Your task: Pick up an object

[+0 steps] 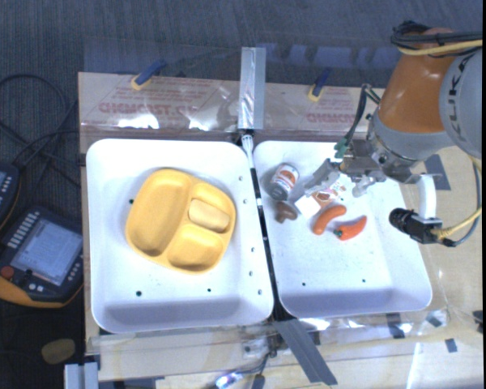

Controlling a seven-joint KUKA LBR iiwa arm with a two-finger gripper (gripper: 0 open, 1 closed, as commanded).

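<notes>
My gripper [338,185] hangs over the back part of the right bin [389,286], open, with one grey finger [314,181] slanting left and the other [363,186] to the right. Under the gap lies a small white and red item [334,194]; nothing is gripped. An orange sausage-shaped toy [327,216] and a red-orange pepper [350,228] lie just in front of the fingers. A small can [283,180] lies tilted to the left of the fingers, with a brown piece [286,211] beside it.
The left bin [113,290] holds a yellow divided plate [158,217] with a tan bread-like piece [209,214] in one section. A ridge [262,225] separates the two bins. Black cable and a connector [413,224] hang by the right bin's right wall.
</notes>
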